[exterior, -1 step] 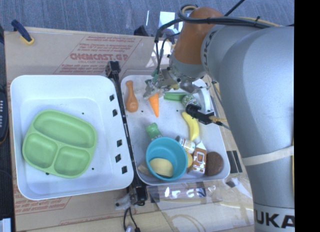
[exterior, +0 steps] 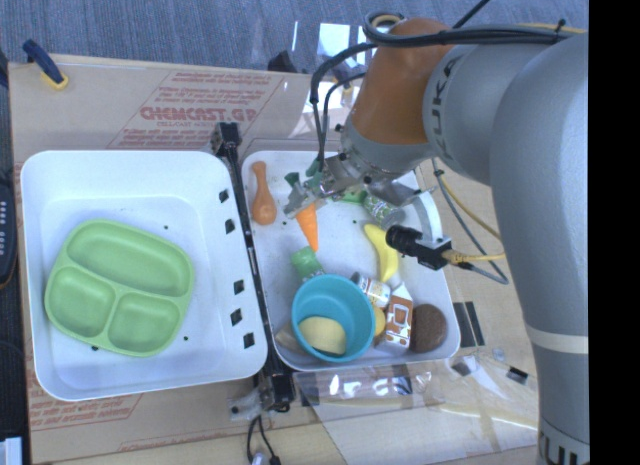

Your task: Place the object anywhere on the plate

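Gripper (exterior: 308, 196) sits low in the right bin (exterior: 432, 215), upper-left part, under the orange wrist band. You can't tell from up here whether it's apart or together; the wrist and cables crowd it. Carrot (exterior: 309, 227) is right below the tip, pointed end up toward it, touching or nearly so. Can't confirm it's clamped.

Just left of the gripper: an orange spoon-like piece (exterior: 261, 196) lying along the bin's left wall. Right of the carrot, a banana (exterior: 382, 251), tilted, near a black connector on the arm. Below the carrot, a small green item (exterior: 305, 261), too blurry to name, touching the rim of the blue bowl (exterior: 333, 313). Bowl has a yellow lump (exterior: 323, 332) inside, poss. a lemon. Beside the bowl on the right, a small printed carton (exterior: 397, 320), then a brown round thing (exterior: 429, 325) at the bin's lower-right corner.

Over to your left bin (exterior: 45, 185): green plate (exterior: 119, 287), three compartments, sits lower-left, well apart from the gripper. Both bins rest on brown cardboard (exterior: 190, 108) w/ red print.
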Robot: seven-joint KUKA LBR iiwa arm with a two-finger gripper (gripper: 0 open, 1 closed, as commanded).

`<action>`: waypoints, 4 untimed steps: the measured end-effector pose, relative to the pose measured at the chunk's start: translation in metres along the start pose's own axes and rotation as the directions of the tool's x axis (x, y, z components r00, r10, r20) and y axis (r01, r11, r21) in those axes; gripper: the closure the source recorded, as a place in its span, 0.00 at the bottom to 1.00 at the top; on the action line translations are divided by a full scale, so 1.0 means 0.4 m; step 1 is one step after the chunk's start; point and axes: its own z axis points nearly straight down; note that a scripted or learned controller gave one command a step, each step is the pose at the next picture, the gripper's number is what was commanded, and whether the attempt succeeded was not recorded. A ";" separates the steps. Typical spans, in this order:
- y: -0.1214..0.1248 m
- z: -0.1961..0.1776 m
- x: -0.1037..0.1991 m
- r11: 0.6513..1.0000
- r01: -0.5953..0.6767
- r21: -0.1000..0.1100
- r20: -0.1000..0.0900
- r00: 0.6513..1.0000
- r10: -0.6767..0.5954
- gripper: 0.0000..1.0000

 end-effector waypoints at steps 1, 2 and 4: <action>-0.116 0.009 0.160 0.988 0.157 0.004 -0.002 0.988 -0.157 1.00; 0.011 0.007 0.290 0.989 0.145 0.002 0.000 0.989 -0.145 1.00; 0.010 -0.018 0.286 0.989 0.149 0.009 0.002 0.989 -0.149 1.00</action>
